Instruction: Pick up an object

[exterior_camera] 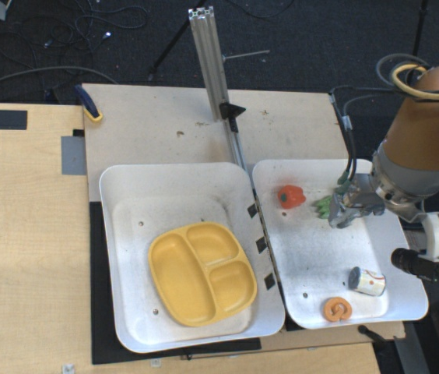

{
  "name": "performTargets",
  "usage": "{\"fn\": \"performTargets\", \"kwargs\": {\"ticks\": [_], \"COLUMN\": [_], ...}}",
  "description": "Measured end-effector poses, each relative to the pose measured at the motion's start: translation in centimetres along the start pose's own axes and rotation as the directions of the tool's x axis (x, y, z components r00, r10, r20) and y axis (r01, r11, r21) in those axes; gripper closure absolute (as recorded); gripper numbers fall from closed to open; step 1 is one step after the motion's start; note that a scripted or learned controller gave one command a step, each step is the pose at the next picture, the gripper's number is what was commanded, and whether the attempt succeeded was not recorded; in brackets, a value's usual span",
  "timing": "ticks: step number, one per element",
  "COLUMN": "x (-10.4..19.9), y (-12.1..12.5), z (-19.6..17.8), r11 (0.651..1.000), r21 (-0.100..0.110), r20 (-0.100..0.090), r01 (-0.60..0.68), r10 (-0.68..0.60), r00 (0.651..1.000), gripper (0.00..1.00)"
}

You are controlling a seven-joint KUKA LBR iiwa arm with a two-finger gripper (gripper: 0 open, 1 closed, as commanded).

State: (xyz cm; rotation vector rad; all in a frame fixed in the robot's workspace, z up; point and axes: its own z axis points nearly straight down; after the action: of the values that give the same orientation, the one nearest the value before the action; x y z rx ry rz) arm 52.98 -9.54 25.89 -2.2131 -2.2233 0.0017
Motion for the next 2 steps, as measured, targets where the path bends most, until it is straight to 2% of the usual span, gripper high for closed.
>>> {"fn": "performTargets", "kwargs": {"ticks": [1,2], "x": [4.8,10.0], "y": [0.6,2.7], "z": [1.3,0.9], "r11": [1.000,1.000], "r21": [0.001,-0.002], "r20": [0.000,0.001], "r01": [-0.001,0.000], "r10": [0.001,0.000], "r00": [1.000,1.000], "gripper": [1.00,1.00]}}
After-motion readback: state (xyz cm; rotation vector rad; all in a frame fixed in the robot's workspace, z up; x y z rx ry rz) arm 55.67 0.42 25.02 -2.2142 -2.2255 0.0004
